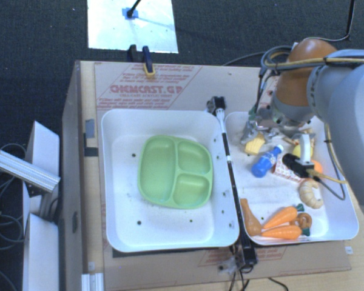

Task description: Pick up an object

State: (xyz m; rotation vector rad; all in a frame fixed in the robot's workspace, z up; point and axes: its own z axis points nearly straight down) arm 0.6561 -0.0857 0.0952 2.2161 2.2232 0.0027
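Note:
My gripper [255, 130] hangs low over the back left corner of the right bin [346, 214], under the grey arm with its orange band. Just below it lies a yellow object [253, 146], very close to the gripper or touching it; I cannot tell which. A blue bottle with a white cap [266, 162] lies a little further toward the front. Nothing is visibly held.
Toward the front of the right bin lie two carrots [281, 224], a tan drumstick [249, 215], a pale curled pastry [310, 193], a small brown ring [304, 221] and a red-and-white packet [283, 172]. The left bin [118, 162] holds a green divided plate [175, 171].

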